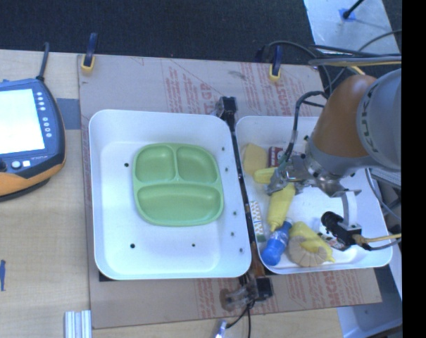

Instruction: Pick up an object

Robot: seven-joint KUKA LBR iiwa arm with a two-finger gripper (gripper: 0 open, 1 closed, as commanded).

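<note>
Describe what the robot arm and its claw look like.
The bulky rounded grey arm has a broad glossy orange band above the wrist, with thin black cables looping alongside. The small claw is silvery metal.

Both white bins (114, 259) look like smooth glossy plastic; green divided plate (177, 184) seems matt plastic.

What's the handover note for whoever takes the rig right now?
Two-finger gripper: low over the right white bin, at the top end of a long yellow plastic piece. Grip state cannot be told, and nothing is visibly held.
Also in that bin: a small blue plastic bottle, at the near edge.
The left white bin holds a green divided plastic plate.
Done: arm is in position.
Left: grasp and lift one object.
</note>
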